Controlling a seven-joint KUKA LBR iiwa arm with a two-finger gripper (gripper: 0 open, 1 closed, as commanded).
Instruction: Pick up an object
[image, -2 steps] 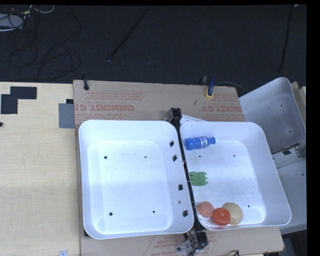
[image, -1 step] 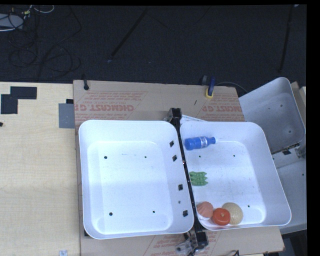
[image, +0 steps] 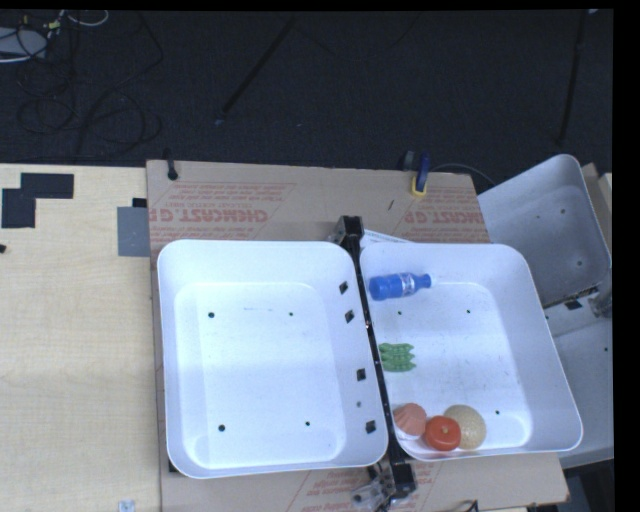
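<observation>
Two white bins (image: 255, 262), right one holding blue bottle (image: 399, 286), green piece (image: 397, 357), red tomato (image: 442, 433), gripper state unknowable

A blue plastic bottle (image: 399, 286) lies on its side at centre frame. Below it sits a small green ridged piece (image: 397, 357). Lower right cluster: a pale pink lump (image: 408, 418), a red round fruit, perhaps a tomato (image: 442, 433), and a tan ball (image: 467, 425).

Red round object (image: 442, 432) at near edge of right bin (image: 540, 330) overlaps pink object (image: 408, 417) and pale round object (image: 467, 425); both partly hidden, kind unclear. Green object (image: 397, 357) near left wall, too small to identify. Grey metal plate (image: 545, 215) past bin's far right corner, cut by picture edge. Clamp (image: 385, 487) below bins, blurred, cut by bottom edge.
</observation>
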